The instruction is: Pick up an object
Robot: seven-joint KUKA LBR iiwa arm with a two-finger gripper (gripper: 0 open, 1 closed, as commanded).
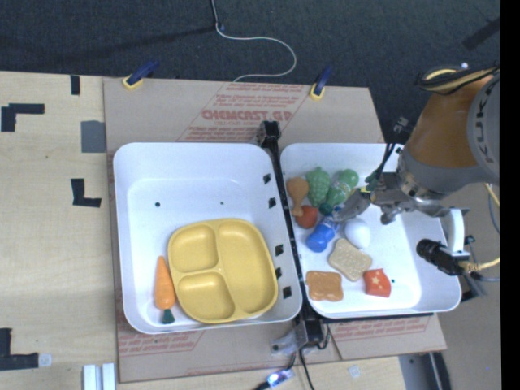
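Two-finger gripper (354, 205): low over the far-left part of the right white bin (431, 299), reaching in from the right. Jaw state: cannot tell; dark fingers merge with the clutter beneath.

Nearest candidates, outward from the tip:
- Blue rounded plastic toy (321, 236): just left of and nearer than the tip, long axis slanting near-left to far-right.
- White egg-shaped object (357, 234): just beside the tip, on the near side.
- Green bumpy plastic vegetables (329, 183): just beside, on the far-left side.
- Tan toy bread slice (350, 261): farther toward the near edge.

Likely target, as a judgement: blue toy or egg.
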